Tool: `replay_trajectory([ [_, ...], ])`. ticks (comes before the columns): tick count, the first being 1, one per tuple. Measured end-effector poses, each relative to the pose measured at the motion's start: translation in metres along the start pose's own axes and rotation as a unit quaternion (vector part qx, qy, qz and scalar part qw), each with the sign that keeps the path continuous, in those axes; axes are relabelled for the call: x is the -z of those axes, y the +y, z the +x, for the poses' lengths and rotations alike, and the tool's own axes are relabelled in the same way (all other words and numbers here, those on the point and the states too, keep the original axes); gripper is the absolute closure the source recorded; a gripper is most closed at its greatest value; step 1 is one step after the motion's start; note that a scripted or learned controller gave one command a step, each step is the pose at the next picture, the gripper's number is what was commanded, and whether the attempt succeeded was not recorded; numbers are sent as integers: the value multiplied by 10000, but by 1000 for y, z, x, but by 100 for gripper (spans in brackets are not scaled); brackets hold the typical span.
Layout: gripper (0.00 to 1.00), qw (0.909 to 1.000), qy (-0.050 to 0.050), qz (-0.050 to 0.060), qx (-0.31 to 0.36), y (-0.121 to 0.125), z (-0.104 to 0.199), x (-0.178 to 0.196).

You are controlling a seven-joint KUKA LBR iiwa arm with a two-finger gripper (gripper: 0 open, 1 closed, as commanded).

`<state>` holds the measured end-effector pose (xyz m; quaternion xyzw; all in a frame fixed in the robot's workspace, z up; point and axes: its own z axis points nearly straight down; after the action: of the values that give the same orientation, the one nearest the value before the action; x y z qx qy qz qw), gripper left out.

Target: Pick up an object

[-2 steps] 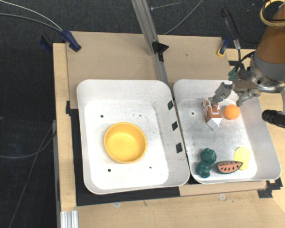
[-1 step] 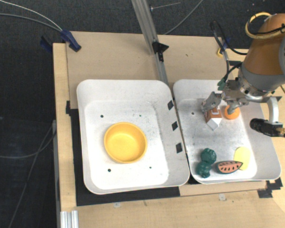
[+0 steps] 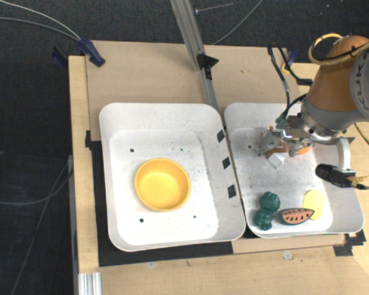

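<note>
Over the right bin (image 3: 252, 123) on the tabletop (image 3: 147, 72), the arm's tool (image 3: 275, 149) hangs low above the bin floor; whether it is clenched or released cannot be told. A small white and orange object (image 3: 277, 160) sits right under it. Near the bin's front edge lie a green toy (image 3: 266, 210), a watermelon slice (image 3: 294, 216) and a yellow piece (image 3: 313, 203). A yellow bowl (image 3: 162, 184) rests in the left bin (image 3: 120, 118).

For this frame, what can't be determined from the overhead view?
- Gripper: open or shut cannot be told; the wrist hangs over it.
- Small white and orange bits beneath it: too small and partly covered to identify, or to say whether anything is held.
- Yellow item in the right bin: partly behind the watermelon slice toy; shape unclear.
</note>
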<state>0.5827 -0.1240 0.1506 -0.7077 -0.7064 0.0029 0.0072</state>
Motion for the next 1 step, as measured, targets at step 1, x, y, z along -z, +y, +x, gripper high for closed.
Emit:
replay_trajectory([
  [1, 0, 9999, -54, -122, -17, 6, -4, -39],
])
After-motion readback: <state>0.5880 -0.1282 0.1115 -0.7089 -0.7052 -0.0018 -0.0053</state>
